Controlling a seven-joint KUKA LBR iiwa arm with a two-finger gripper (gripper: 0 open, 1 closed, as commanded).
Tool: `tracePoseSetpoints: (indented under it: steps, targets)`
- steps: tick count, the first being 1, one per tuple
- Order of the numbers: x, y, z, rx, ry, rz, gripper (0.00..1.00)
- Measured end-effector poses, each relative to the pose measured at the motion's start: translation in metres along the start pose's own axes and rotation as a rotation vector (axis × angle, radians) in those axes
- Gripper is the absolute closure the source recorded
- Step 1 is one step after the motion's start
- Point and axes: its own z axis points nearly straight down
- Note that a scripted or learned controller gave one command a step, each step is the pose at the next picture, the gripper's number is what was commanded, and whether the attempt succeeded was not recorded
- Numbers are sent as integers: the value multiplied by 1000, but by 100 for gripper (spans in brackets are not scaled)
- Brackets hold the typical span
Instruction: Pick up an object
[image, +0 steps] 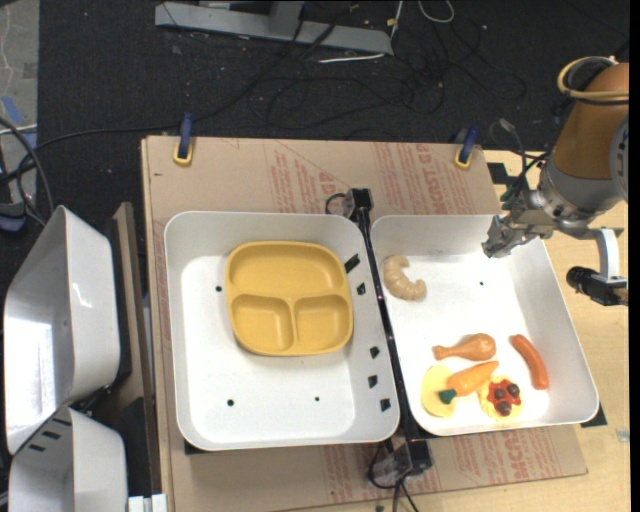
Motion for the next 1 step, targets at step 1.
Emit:
tracePoseSetpoints:
  steps: [1]
  targets:
    - [0,2,-42,-2,-1,0,100]
